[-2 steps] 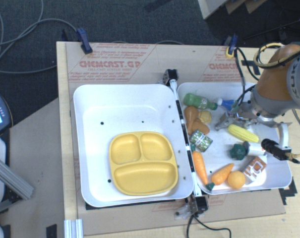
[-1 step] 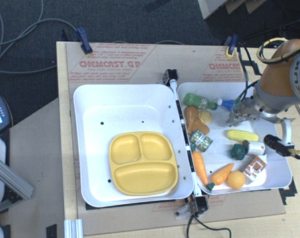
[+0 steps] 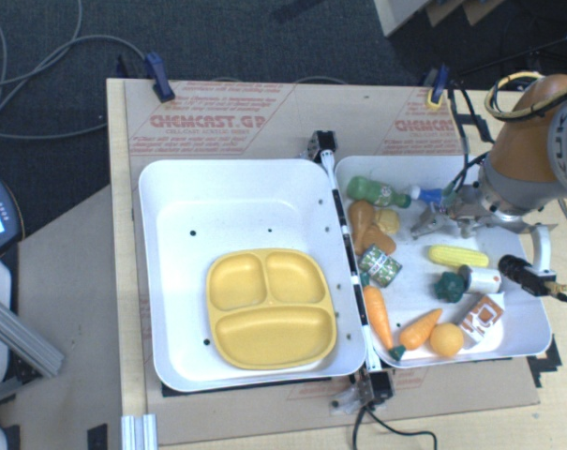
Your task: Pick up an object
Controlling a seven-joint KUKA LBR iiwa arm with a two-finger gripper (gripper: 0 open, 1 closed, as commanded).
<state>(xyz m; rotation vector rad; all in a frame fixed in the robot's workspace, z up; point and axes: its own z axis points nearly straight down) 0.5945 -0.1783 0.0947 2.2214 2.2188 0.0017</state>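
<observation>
We see the grey arm with its orange band [image 3: 531, 125] entering from three o'clock, and its two-finger hand [image 3: 442, 218] hangs low over the upper middle of the right-hand shallow white bin [image 3: 536, 331]. The metal fingers [image 3: 425, 223] look splayed fairly wide, with nothing between them, so we judge the hand to be carrying no object.

The step in hand, as we read it, is the approach: no object has yet been lifted. The candidates all lie in the right bin. At about ten o'clock from the hand rests a green plastic bottle [image 3: 375, 192]; at eight o'clock a brown potato-shaped toy [image 3: 363, 221] with a small pale yellow piece [image 3: 388, 220] just beside it. Directly toward five o'clock lies a yellow toy corn cob [image 3: 457, 255], the nearest thing to the fingers, with a dark green toy piece [image 3: 450, 285] and a white cylinder [image 3: 483, 280] below it. Further toward six o'clock sit a green-and-white wrapped cube [image 3: 380, 268], an orange toy carrot [image 3: 378, 319], a yellow round fruit [image 3: 446, 340] and a small printed carton [image 3: 482, 318].

The left bin [image 3: 161, 251] holds a yellow three-compartment plastic plate [image 3: 270, 307], well apart from the hand.

The next move, we judge, calls for centring the fingers over one item, likely the corn cob, turning to span its narrow width, descending and closing.
</observation>
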